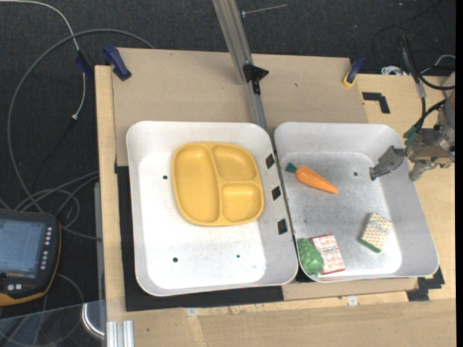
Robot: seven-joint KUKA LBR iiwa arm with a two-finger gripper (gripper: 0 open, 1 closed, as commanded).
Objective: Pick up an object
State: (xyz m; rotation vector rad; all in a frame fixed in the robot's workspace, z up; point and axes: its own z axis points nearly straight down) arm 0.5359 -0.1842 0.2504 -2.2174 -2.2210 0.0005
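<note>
In the right bin [405,255] lie an orange carrot with a green top [315,179], a small patterned block [376,232], a red and white packet [328,254] and a green lump [309,256] beside the packet. My gripper [400,167] hangs over the bin's upper right edge, to the right of the carrot and above the patterned block. Its fingers [383,164] are spread open with nothing between them.
A yellow divided plate [217,183] rests in the left bin [152,251]. A metal pole [235,27] slants down to the gap between the bins. Black clips [276,192] line the shared edge. A tablet [25,251] sits off the bench at left.
</note>
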